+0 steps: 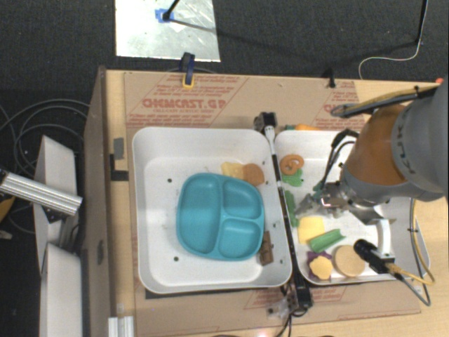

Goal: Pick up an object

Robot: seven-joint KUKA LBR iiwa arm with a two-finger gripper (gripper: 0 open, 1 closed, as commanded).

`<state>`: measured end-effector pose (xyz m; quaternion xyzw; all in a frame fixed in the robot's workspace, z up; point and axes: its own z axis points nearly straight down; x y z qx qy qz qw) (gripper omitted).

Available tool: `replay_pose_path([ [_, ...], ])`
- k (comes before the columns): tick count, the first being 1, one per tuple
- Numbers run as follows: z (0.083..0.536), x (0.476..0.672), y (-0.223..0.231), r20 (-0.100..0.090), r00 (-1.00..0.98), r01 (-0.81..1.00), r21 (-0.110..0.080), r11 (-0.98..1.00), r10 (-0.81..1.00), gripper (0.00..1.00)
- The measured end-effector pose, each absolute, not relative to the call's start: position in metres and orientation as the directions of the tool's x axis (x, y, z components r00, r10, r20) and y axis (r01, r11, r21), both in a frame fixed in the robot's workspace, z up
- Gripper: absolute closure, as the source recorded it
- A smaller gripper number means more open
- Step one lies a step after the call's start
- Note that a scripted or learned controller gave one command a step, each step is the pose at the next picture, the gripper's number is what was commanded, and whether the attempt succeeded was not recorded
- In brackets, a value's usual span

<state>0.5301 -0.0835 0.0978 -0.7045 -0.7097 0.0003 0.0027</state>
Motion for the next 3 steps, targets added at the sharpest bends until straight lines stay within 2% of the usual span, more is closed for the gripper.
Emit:
replay_pose_path([
  [1,0.109,0.533,-0.087,0.0,-0.005,1.0,0.003,0.005,1.0,1.0],
  [2,0.125,0.546,-0.084,0.0,-0.005,1.0,0.003,0.005,1.0,1.0],
  [3,0.125,0.545,-0.084,0.0,-0.004,1.0,0.001,0.004,1.0,0.0],
])
